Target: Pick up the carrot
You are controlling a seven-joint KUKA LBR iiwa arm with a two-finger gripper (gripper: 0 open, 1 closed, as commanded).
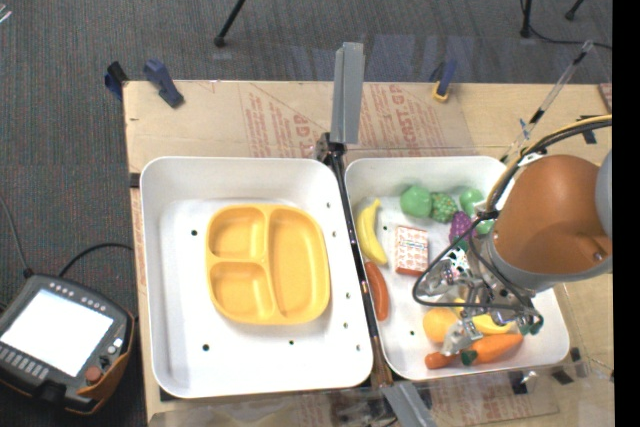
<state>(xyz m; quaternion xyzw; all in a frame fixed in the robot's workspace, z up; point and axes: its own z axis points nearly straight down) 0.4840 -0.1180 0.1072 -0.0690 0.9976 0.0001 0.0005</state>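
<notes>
One orange, tapered toy carrot [487,349] lies at the near edge of the right-hand shallow white bin [556,347], long axis roughly left to right with a slight tilt, thick end toward the right and narrow reddish tip toward the left. It is judged to be light, rigid, smooth moulded plastic, likely to roll or slip under an off-centre squeeze; the best hold appears to be across the thick middle, jaws set square to its length. The two-finger gripper [470,330] sits directly over the carrot's narrow half, touching or just above it; whether its fingers are spread or pinching cannot be told, as cabling and linkage mask them. Just behind the carrot, a rounded yellow-orange plastic fruit [441,323] crowds the approach, touching or just beside it. Further back lie a long red toy sausage [377,289], a small red-and-white printed carton [411,249], a yellow toy banana [371,229], and green and purple toy produce [432,204] at the far wall. In the left-hand white bin [170,245], well apart from the carrot, rests a yellow three-compartment plastic tray [268,263].
</notes>
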